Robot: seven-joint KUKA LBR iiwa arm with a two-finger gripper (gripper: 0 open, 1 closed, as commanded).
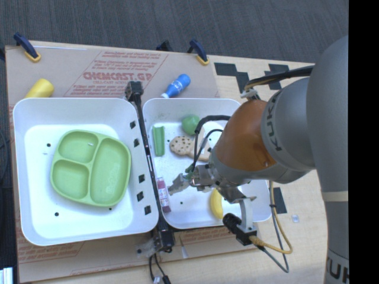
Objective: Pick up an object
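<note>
My gripper (pixel 179 184) hangs low in the right bin (pixel 177 219), pointing left over the bin's white floor, with the orange-banded wrist (pixel 249 141) behind it. Nothing shows in it. A chocolate-chip cookie (pixel 180 145) lies just above it, next to an upright green stick (pixel 159 141) and a green ball (pixel 190 123). A thin maroon marker (pixel 161 194) lies along the bin's left wall, just left of the gripper. A yellow piece (pixel 216 205) peeks out below the wrist. The arm hides the bin's right half.
The left bin (pixel 23 176) holds a green divided plate (pixel 90 167). Behind the bins, on the cardboard, lie a blue-and-white bottle (pixel 176 86) and a yellow object (pixel 40 88). Clamps sit along the board's far edge. Cables trail from the wrist at the front right.
</note>
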